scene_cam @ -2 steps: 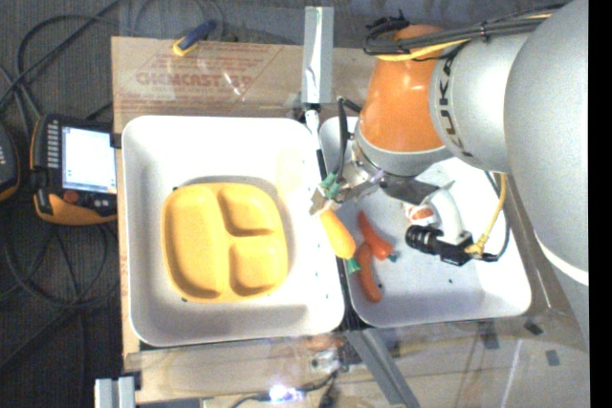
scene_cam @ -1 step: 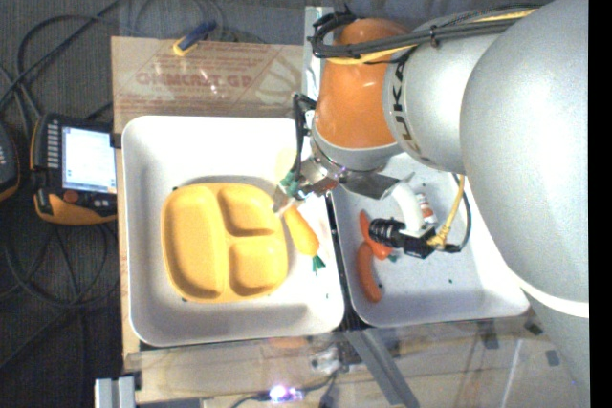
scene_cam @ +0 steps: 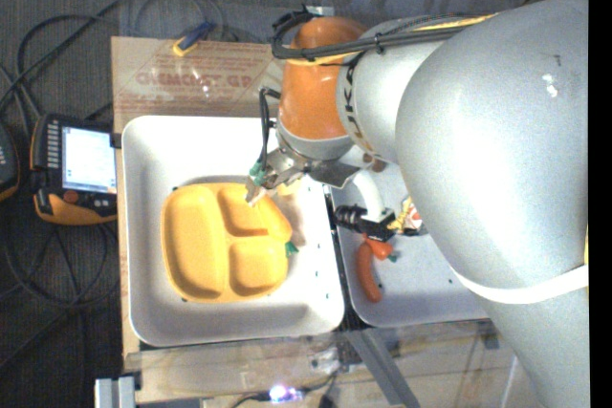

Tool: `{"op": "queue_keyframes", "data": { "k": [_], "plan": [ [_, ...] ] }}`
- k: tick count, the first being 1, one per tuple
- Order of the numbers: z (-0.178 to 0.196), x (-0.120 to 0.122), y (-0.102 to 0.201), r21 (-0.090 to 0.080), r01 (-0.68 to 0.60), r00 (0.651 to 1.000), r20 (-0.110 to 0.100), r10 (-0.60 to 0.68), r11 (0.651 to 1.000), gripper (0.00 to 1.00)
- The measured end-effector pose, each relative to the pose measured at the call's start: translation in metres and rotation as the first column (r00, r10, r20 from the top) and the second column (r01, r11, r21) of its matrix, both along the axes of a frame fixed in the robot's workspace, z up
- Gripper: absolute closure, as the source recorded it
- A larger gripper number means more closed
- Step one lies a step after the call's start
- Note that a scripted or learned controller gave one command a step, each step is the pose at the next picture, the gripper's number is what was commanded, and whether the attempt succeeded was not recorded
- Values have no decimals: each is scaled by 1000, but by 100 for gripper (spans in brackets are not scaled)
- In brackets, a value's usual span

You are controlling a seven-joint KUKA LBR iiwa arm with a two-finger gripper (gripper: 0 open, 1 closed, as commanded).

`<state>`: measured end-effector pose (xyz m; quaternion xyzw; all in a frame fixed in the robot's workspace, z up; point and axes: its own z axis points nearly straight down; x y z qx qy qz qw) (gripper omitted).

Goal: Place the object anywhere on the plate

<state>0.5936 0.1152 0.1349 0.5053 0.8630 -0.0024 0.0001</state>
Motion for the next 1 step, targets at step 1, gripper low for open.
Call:
{"op": "queue_keyframes", "data": {
  "k": [1],
  "plan": [
    [0,0,0,0,0,1000,0,0,1000,0]
  ]
}}
